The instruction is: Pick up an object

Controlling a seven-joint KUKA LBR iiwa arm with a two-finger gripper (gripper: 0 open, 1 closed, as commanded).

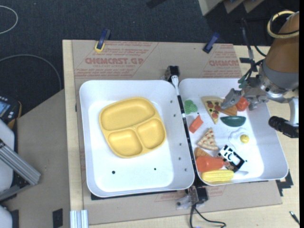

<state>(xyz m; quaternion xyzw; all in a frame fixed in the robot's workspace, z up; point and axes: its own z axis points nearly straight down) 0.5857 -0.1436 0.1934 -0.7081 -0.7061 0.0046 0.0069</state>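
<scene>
In the camera view, two shallow white bins sit side by side on the table (71, 127). The left bin (95, 175) holds a yellow divided plate (132, 126) with three compartments, lying flat near its middle. The right bin (270, 151) is scattered with toy food: a green piece (190, 107) near its upper left, a pizza slice (211, 105) just beside it, an orange-red piece (195, 124) below those, a second pizza slice (207, 138) lower still, a dark green curved piece (233, 121), a fried egg (242, 138) with a yellow yolk, a black-and-white item (231, 156), a red-orange piece (208, 163) and a corn cob (218, 176) at the bin's near edge. The arm reaches in from the right, and its gripper (237, 100) hangs low over the upper part of the right bin, close above the pizza slice and dark green piece. A small red-orange object (242, 104) sits right at the fingertips, seemingly between them, though whether it is pinched cannot be told.
</scene>
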